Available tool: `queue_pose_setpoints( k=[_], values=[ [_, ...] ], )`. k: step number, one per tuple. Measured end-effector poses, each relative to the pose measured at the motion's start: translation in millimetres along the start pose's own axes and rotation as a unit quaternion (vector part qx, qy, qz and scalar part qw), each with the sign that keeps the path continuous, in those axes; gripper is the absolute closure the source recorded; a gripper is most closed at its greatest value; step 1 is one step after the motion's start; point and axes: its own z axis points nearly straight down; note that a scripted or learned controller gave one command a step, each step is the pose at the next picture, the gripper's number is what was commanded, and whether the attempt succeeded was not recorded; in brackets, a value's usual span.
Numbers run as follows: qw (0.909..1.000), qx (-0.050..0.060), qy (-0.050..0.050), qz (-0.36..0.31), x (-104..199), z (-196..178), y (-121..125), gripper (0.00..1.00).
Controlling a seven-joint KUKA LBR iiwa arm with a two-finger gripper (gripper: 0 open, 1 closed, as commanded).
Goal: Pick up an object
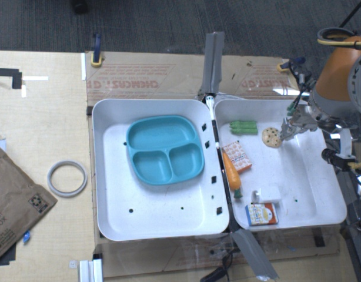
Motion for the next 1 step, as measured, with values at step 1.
queue_pose_setpoints(
  k=[1],
  values=[
    [1.0000,0.000,0.000,0.000,0.0,0.0,-0.1,0.00]
  ],
)
